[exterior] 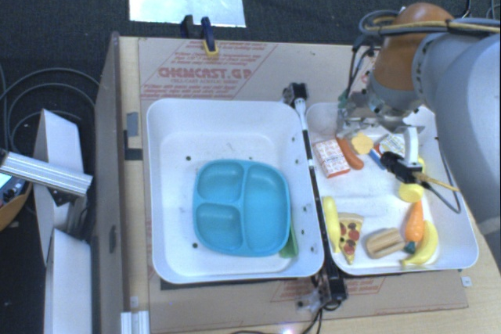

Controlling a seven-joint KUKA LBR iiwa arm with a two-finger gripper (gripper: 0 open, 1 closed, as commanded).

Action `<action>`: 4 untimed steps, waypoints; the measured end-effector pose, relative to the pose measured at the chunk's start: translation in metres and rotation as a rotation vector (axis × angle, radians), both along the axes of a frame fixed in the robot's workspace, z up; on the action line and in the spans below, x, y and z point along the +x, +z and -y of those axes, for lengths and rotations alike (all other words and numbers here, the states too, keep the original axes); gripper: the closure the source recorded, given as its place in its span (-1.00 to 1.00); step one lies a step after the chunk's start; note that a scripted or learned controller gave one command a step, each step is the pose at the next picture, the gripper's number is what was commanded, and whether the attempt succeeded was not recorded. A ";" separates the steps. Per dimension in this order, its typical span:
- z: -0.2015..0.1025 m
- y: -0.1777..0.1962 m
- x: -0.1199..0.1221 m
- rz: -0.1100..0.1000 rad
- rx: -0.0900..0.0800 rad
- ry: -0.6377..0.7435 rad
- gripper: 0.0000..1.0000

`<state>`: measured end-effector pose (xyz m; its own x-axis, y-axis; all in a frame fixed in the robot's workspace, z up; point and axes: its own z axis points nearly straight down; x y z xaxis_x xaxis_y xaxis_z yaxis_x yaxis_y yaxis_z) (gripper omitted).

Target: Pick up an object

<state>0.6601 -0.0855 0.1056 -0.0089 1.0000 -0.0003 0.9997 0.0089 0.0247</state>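
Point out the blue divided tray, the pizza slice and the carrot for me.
blue divided tray (239,207): camera view, on the ridge between its compartments.
pizza slice (349,235): camera view, middle of the topped face.
carrot (415,220): camera view, middle of the orange body.

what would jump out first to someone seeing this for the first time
The bright blue divided tray lying in the left white bin draws the eye first. Next comes the jumble of toy food in the right bin, with a pizza slice and banana near the front, while the grey arm reaches over its far end.
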 end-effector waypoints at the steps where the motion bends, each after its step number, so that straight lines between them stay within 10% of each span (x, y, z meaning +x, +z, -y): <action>1: 0.000 -0.002 -0.001 -0.004 0.000 0.001 -1.00; 2: 0.011 -0.013 -0.018 -0.002 0.002 -0.009 -1.00; 3: 0.010 0.001 -0.015 0.005 0.000 -0.002 1.00; 4: -0.027 0.139 -0.047 -0.010 0.001 0.000 1.00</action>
<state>0.6136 -0.0590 0.2451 -0.0087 1.0000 0.0006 0.9999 0.0087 0.0150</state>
